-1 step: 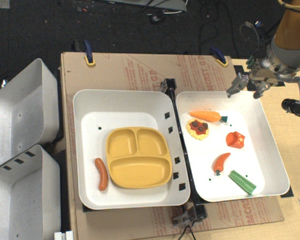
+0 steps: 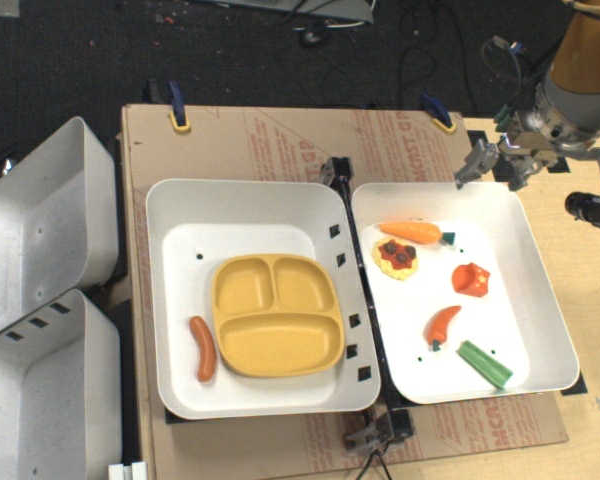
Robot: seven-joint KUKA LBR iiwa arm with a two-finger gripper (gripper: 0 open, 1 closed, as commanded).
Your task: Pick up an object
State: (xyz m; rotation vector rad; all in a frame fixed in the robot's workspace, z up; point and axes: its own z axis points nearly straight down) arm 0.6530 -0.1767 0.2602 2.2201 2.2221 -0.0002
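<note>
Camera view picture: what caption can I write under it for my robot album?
Robot gripper above the right bin of toy food; yellow tray and sausage in the left bin.

two bins side by side on the tabletop [image 2: 260, 128]. left bin [image 2: 170, 268]: divided tray [image 2: 277, 315] central, sausage [image 2: 203, 348] at its 8 o'clock. right bin [image 2: 540, 298]: carrot [image 2: 410, 232] at 11 o'clock, pizza slice [image 2: 397, 258] just below it, pepper [image 2: 471, 279] central, chili [image 2: 442, 324] at 6 o'clock, cucumber [image 2: 485, 364] at 5 o'clock.
</note>
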